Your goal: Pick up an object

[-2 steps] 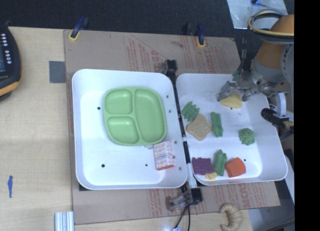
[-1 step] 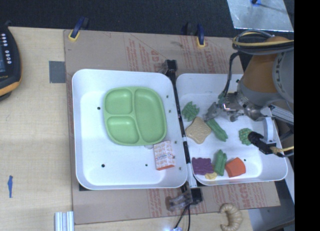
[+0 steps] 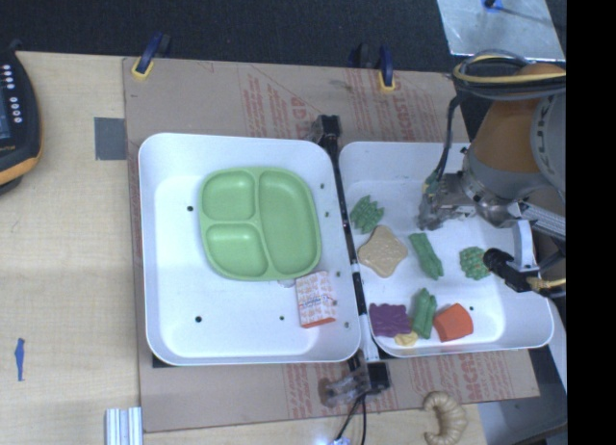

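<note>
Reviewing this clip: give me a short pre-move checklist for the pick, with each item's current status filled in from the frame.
1. Objects available in the right white bin: ok. An orange block, a purple toy piece and a tan cookie-shaped piece lie there.
2. Gripper positioned over that bin: ok, near its upper part.
3. Gripper aligned over one object: not ok; it sits above bare floor, with the long green piece below it.
4. Finger state: cannot tell.
5. Object already held: cannot tell; nothing is visible between the fingers.
6. Green divided plate in the left white bin out of the way: ok.
</note>
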You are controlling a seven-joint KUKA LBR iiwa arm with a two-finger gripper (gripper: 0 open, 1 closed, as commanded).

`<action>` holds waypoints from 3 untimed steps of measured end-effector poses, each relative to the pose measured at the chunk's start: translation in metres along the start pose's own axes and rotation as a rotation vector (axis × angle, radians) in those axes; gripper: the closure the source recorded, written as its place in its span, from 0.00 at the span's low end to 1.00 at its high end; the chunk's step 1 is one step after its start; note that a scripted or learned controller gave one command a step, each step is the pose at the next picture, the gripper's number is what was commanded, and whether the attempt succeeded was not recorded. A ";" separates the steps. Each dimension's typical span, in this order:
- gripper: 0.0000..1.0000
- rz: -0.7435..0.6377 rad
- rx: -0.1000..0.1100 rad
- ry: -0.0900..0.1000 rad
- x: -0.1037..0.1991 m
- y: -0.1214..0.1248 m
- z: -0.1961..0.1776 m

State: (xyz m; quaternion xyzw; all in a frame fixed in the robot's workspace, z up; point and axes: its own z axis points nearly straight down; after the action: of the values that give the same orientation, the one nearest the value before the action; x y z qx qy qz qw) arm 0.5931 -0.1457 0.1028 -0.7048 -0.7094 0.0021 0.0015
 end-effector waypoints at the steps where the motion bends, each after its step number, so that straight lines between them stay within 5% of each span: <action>1: 0.00 -0.001 0.001 -0.001 0.000 0.000 0.000; 2: 0.00 0.004 0.002 0.001 -0.036 -0.040 0.012; 3: 1.00 0.001 0.000 0.000 -0.036 -0.038 0.001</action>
State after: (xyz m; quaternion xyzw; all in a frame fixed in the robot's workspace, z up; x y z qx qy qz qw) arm 0.5555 -0.1815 0.1022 -0.7052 -0.7090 0.0022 0.0016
